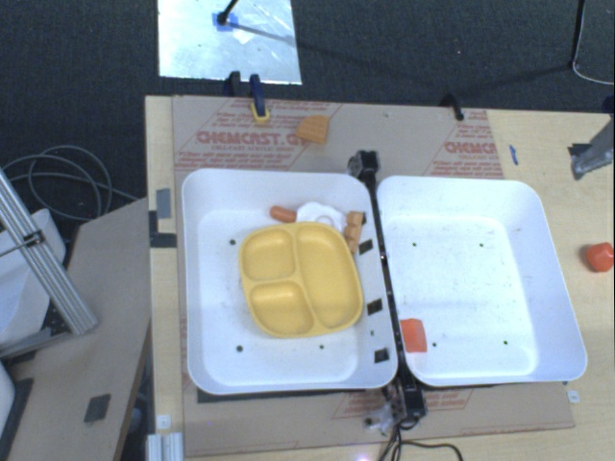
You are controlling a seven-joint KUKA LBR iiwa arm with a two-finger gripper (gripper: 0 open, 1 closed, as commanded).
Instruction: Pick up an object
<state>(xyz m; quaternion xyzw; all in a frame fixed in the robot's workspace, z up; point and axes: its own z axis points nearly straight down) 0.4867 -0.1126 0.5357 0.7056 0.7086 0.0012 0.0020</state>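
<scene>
You have two white bins side by side on the counter (163,373). In the left bin (207,353) lies a yellow divided plate (298,279) with three compartments, taking most of the floor. Behind it, close to its far edge, are a small orange sausage-like piece (282,214), a white object (320,215) partly hidden by the plate, and a small tan piece (354,227) near the wall between the bins. The right bin (538,286) holds an orange-red block (412,334) at its near-left corner, touching or almost touching the wall. At the right edge you see a grey part of the arm (592,154); I cannot tell whether the hand is open or closed. I think the risks are these: the block sits so close to the wall that one side of the hand may hit the rim; the plate is wide and flat, so a grasp may slip; the small pieces behind it are crowded, and a descent there may push them instead of catching one.
</scene>
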